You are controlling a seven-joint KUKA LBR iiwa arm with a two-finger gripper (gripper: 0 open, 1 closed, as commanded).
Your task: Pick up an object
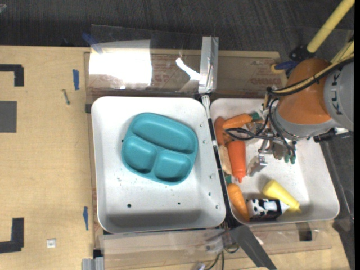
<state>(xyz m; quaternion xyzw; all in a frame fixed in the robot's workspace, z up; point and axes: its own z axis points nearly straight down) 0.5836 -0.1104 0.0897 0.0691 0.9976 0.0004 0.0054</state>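
Gripper (263,161): hangs over the right bin (320,167), fingers slightly spread, pinching nothing.
Carrot (237,159): lies lengthwise just left of the gripper, against the bin's left wall.
Handling: probably light, stiff, smooth plastic; may roll.
Hold: across its thick middle.

Arm (332,94): cut off by the right edge; its grey body runs out of frame.
Gripper (261,162): fingers small and tangled with cables, state unclear.
Right bin (329,198): upper part hidden under the arm.
Top carrot (236,121): right end hidden behind cables.
Black-and-white toy (263,207): too small to identify.
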